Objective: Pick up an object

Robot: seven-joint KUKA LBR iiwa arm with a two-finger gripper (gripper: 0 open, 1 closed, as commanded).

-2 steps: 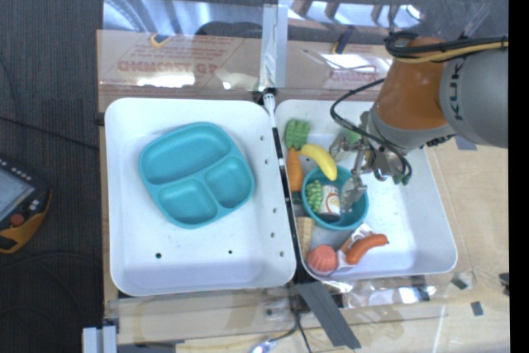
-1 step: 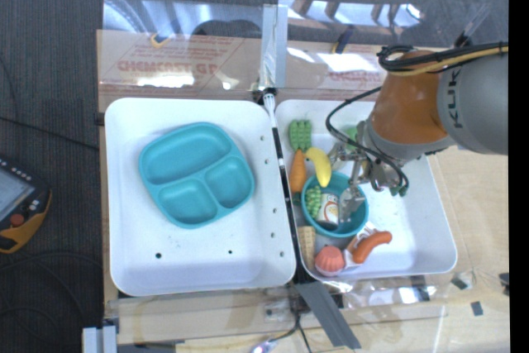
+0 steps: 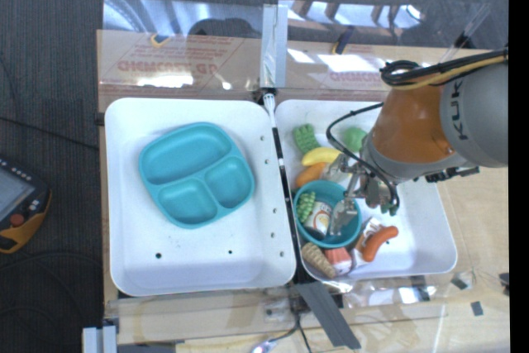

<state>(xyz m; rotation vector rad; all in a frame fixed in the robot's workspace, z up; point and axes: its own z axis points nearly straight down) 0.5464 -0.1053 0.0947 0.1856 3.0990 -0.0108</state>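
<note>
- The gripper (image 3: pixel 351 207) is down in the right bin (image 3: pixel 430 248), over the teal bowl (image 3: pixel 318 237), and I can't tell how it is set.
- Likely aim: the pieces in the bowl, or the bowl's rim.
- Tight quarters here: a banana (image 3: pixel 319 155), an orange piece (image 3: pixel 308 174), green toys (image 3: pixel 305 135), a sausage (image 3: pixel 379 241) and a bread piece (image 3: pixel 316 262) all crowd round the bowl.
- The left bin (image 3: pixel 132 260) carries just a teal tray (image 3: pixel 196 173), well apart from the action.
</note>
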